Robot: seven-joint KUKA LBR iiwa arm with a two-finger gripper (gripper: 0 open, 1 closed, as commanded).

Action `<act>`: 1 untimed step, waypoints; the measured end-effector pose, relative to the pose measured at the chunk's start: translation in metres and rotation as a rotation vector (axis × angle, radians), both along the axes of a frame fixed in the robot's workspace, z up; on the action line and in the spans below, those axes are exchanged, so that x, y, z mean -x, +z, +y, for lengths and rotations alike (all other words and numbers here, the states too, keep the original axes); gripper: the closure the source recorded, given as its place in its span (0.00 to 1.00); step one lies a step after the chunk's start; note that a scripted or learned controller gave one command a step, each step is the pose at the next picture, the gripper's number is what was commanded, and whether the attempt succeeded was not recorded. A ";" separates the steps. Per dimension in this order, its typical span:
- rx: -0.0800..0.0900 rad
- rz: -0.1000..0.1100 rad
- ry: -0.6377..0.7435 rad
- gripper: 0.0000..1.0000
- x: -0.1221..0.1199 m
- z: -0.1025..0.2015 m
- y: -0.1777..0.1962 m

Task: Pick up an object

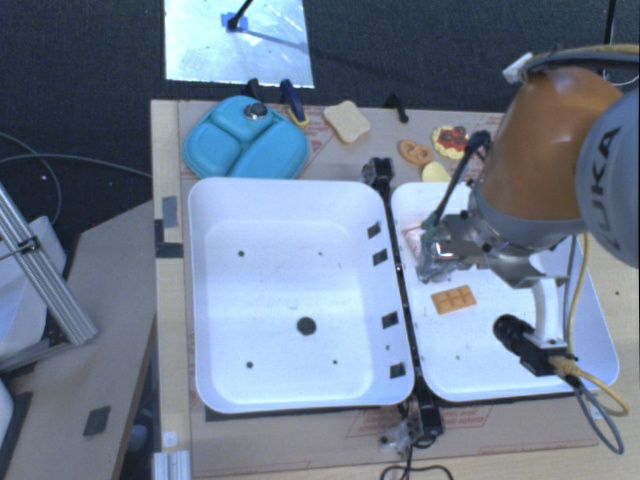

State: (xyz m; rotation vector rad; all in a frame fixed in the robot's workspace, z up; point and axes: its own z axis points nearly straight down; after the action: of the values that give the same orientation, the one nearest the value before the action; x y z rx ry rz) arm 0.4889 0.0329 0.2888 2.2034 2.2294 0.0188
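You see the surface (345,158) carrying two white bins side by side. The arm (545,158) reaches in from the right, and its grey and orange bulk hangs over the far half of the right bin (470,358). The left bin (290,193) lies just beside it, and their long rims meet down the middle.

Beyond the bins, a shiny silver sheet (238,26) lies on the dark floor. A blue divided plate (245,140) sits on the surface, just behind the left bin's far rim. To its right on the surface are a slice of toy toast (347,121), a round red-topped piece (452,140), a pretzel-shaped piece (414,152) and a pale yellow piece (435,173). The yellow piece is at the right bin's far rim.

The pincer (438,253) is low inside the right bin, near its left wall. You cannot tell how far open it is, or whether it has hold of anything. A pinkish item (412,236) lies just beside it, on the side toward the left bin. The orange waffle piece (453,299) lies flat on the floor of the right bin, close in front of the pincer. A small dark round piece (306,325) rests alone on the floor of the left bin, well apart from the pincer.
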 end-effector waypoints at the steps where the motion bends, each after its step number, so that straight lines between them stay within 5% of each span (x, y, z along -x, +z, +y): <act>1: 0.000 -0.008 -0.004 1.00 0.001 0.012 0.161</act>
State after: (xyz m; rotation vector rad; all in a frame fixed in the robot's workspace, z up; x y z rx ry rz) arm 0.4879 0.0452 0.4496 2.2041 2.2212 0.0281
